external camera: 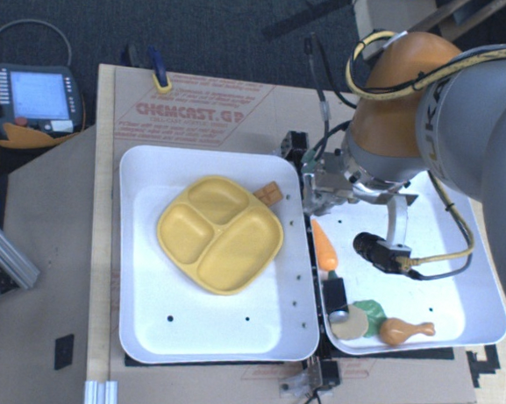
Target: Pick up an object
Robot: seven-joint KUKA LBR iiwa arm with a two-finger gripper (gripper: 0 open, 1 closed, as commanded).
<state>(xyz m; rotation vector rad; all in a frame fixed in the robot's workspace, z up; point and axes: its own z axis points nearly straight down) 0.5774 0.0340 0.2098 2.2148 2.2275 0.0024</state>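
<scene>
Objects for picking lay in both bins, and the closest to the gripper (326,193) was an orange carrot-shaped toy (324,245), just below it at the left edge of the right bin (482,324). The gripper hung low over that bin's upper left corner, under the grey wrist and the orange band (404,62); I could not tell whether it was open or closed, and nothing was seen held in it. Beside it a black part on a cable (381,252) hung over the bin floor. Farther down the same bin sat a black block (335,294), a beige disc (350,324), a green piece (370,310) touching the disc, and a brown drumstick toy (406,328). In the left bin (180,327) a yellow divided plate (221,234) lay flat, with a small brown block (269,193) touching its upper right rim. Well to the left of the bench stood a handheld screen unit (34,103).
</scene>
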